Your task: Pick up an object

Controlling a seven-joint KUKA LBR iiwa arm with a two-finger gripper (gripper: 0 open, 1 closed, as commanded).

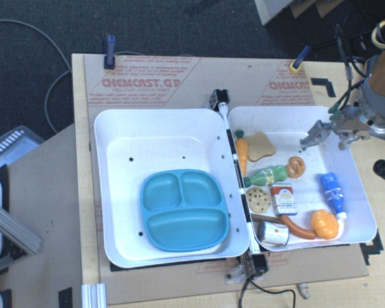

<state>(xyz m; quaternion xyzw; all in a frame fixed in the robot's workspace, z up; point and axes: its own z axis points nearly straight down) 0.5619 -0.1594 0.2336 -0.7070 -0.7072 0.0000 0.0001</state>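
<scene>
Camera view recorded: gripper (pixel 325 135), fingers spread apart and gripping nothing, over the right bin's (pixel 366 201) upper right area. Right bin contents: carrot (pixel 242 154), toast slice (pixel 260 145), pretzel (pixel 296 166), green bottle (pixel 267 175), cookie (pixel 258 199), blue bottle (pixel 332 192), orange (pixel 325 224). Left bin (pixel 115 172) contents: blue divided plate (pixel 184 209).

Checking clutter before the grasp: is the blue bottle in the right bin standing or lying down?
Lying down. The blue bottle shows its full length flat on the right bin floor, white cap toward the orange fruit.
</scene>
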